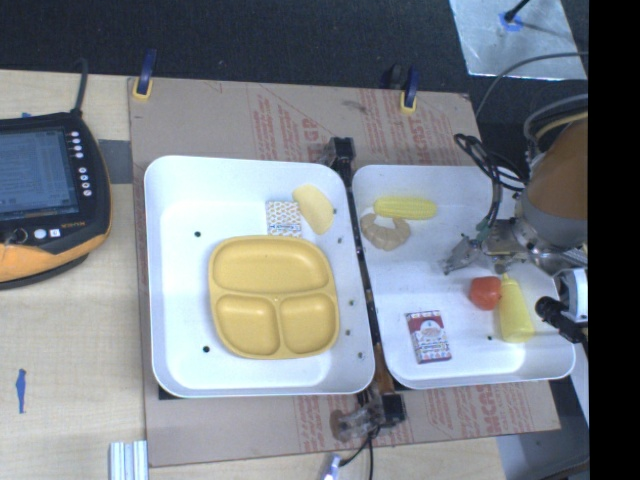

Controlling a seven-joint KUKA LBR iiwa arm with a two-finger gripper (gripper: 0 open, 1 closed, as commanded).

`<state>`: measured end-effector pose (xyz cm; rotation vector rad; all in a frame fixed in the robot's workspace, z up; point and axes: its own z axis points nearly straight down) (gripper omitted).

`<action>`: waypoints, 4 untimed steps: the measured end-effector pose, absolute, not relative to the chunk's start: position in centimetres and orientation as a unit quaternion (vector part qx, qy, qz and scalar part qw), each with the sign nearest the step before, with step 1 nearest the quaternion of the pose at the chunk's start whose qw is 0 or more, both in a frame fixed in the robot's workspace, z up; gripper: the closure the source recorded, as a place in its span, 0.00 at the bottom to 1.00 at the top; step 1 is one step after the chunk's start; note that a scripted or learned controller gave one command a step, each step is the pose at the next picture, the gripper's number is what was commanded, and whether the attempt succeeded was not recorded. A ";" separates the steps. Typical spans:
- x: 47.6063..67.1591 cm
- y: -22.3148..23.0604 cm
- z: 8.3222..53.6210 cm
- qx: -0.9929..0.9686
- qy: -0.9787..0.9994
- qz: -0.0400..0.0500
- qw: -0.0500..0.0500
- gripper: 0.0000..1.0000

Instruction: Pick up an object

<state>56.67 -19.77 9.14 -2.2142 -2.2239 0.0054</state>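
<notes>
My gripper (483, 261) hangs over the right bin (560, 368) near its right side, open, with nothing between its fingers. Just below it lie a small red tomato (485, 291) and a yellow squeeze bottle (515, 311), touching each other. To the gripper's left are a yellow corn cob (404, 208) and a tan ring-shaped pastry (386, 232). A red and white card box (428, 336) lies near the bin's front. The grey arm with its orange band (560, 183) comes in from the right.
The left bin (170, 358) holds a large yellow divided plate (272, 295), a small printed packet (284, 218) and a pale yellow banana piece (314, 208). A tablet-like pendant (45, 193) rests on the bench at far left. Cables (490, 163) trail by the arm.
</notes>
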 end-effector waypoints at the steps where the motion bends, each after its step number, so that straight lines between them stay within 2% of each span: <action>1: 52.5 -21.2 9.2 -0.705 -0.709 0.001 0.002 0.00; 2: 52.4 -21.3 10.2 -0.704 -0.710 0.003 0.002 1.00; 3: 60.0 -15.7 11.7 -0.705 -0.709 0.001 0.001 1.00; 4: 61.3 -7.9 19.2 -0.706 -0.709 0.000 0.001 1.00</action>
